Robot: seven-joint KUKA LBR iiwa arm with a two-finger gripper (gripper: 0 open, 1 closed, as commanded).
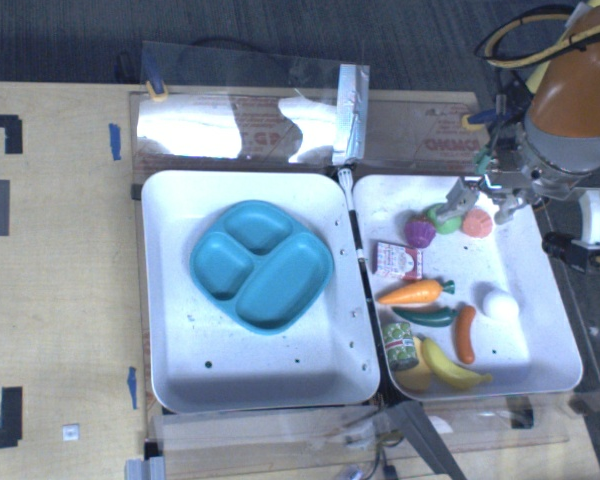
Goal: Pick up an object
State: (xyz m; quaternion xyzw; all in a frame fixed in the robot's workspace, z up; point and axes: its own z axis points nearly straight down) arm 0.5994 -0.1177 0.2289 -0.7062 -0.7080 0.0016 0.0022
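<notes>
The grey arm with its orange band (570, 103) reaches in over the far right corner of the right shallow white bin (540, 353), and its pincer (485, 200) hangs low above the cluster of toys at that far end. Whether the pincer is open, closed or gripping anything I cannot tell; the metal parts blur together, and nothing can be made out held in it.

Just beside the pincer lie 3 small toys in a row: a purple round toy fruit (419, 232), a green plastic piece (444, 217) touching it, and a pink round toy fruit (477, 223) closest to the pincer. Any of these looks like the likely target, judging by where the arm sits.

Further toward the near edge are a pink and white small carton (397, 259), an orange plastic carrot (414, 292), a dark green toy vegetable (427, 317), a white egg-shaped toy (500, 304), an orange-red toy sausage (465, 333), a yellow plastic banana (448, 365) and a small can with a green label (400, 346). They lie loosely scattered, some touching, which could make a clean grasp harder.

The left shallow white bin (180, 368) holds a blue plastic divided plate (262, 265) with 3 compartments, lying flat near its middle. Both bins sit side by side on the wooden surface (50, 268).
</notes>
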